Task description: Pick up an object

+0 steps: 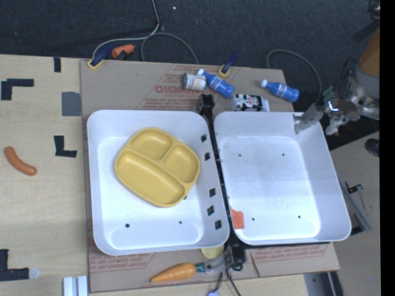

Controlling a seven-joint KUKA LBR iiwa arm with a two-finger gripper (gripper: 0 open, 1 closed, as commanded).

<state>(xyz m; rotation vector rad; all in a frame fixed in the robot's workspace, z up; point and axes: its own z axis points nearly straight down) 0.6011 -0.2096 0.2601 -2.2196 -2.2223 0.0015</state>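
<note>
Your gripper (315, 119) hovers over the right bin's (333, 184) far right corner; you cannot tell how its fingers stand. The yellow divided plate (158, 166) lies in the left bin (99, 184).

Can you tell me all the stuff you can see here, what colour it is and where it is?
shallow white plastic bins: 2, white, side by side on the bench.
yellow divided plastic plate: 1, yellow, in the left bin.
small orange tag: 1, orange, near the right bin's lower left corner.
blue and white plastic bottles: 2, blue and white, on the cardboard behind the bins.
toy orange carrot: 1, orange, in front of the left bin.
toy orange-red sausage: 1, orange-red, on the wooden bench, far left.
orange-handled clamp: 1, orange and yellow, at the cardboard's back left corner.
grey two-finger gripper: 1, grey, above the right bin's back right corner.
</note>
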